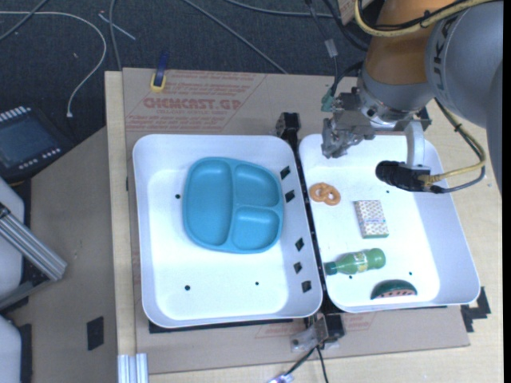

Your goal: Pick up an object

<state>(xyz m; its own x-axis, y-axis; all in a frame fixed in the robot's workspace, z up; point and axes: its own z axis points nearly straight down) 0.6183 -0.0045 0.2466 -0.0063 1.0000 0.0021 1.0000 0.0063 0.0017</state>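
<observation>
While gripper (337, 145) hovers, pretzel (324, 194), green bottle (357, 262) in right bin (447, 214)

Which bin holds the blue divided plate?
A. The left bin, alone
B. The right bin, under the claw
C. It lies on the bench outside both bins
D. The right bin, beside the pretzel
A: the plate lies by itself in the left bin, while the pretzel and the green bottle lie in the right bin.

Blue divided plate (233, 205) in left bin (152, 238), pretzel (324, 193), green bottle (356, 262) in right bin (447, 254), tool (338, 146) above
</observation>
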